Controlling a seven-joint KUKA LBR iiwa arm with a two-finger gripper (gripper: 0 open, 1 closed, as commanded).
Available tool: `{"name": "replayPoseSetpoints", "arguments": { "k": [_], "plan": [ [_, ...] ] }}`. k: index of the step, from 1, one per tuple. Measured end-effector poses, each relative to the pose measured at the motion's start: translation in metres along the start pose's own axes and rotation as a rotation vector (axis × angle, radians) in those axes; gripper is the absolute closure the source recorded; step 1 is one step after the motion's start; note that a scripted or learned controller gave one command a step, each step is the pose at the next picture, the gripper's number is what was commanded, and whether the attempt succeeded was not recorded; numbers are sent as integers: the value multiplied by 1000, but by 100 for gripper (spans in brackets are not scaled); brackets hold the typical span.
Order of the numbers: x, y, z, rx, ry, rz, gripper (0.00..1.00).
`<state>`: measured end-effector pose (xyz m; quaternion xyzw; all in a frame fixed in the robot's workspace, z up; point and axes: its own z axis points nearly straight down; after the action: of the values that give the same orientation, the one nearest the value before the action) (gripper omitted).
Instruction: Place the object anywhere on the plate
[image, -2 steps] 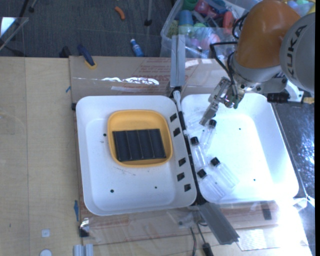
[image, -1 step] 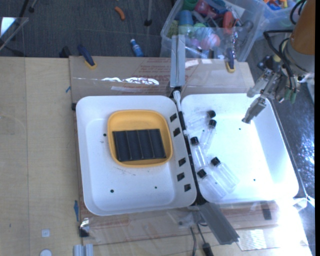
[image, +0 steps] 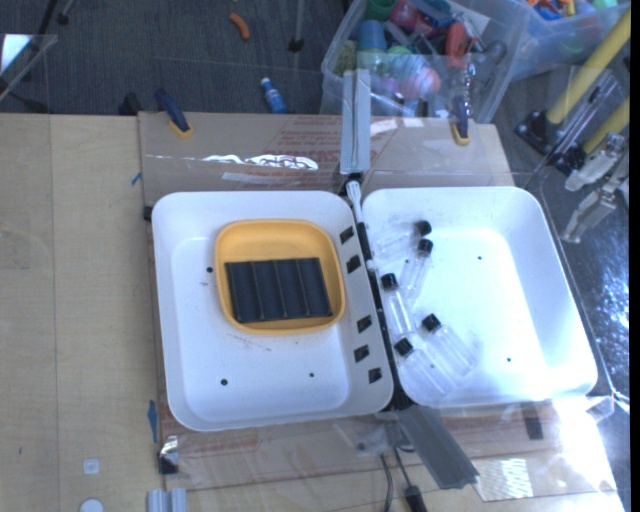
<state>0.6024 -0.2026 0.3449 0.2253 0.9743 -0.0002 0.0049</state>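
Observation:
A yellow plate (image: 231, 247) with rounded corners lies in the left white bin (image: 190, 390). A black ribbed rectangular object (image: 278, 290) rests flat on the plate and covers most of its middle. My gripper (image: 592, 195) hangs beyond the right rim of the right bin (image: 560, 300), far from the plate. It is open, with nothing between its fingers. Several clear vials with black caps (image: 424, 243) lie scattered in the left half of the right bin.
Black clips (image: 362, 323) line the divider where the two bins meet. A clear tub of colourful toys (image: 420, 50) stands behind the bins. The wooden bench top (image: 70, 300) stretches to the left.

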Motion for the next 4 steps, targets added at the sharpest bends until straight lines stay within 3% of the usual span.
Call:
{"name": "replayPoseSetpoints", "arguments": {
  "k": [1,2,3,4],
  "plan": [
    [-2,0,-12,-4,-10,3,100],
    [28,-37,118,-1,6,-267,100],
    [43,-43,109,-2,6,-517,100],
    [61,-52,129,-4,6,-847,100]
  ]
}}
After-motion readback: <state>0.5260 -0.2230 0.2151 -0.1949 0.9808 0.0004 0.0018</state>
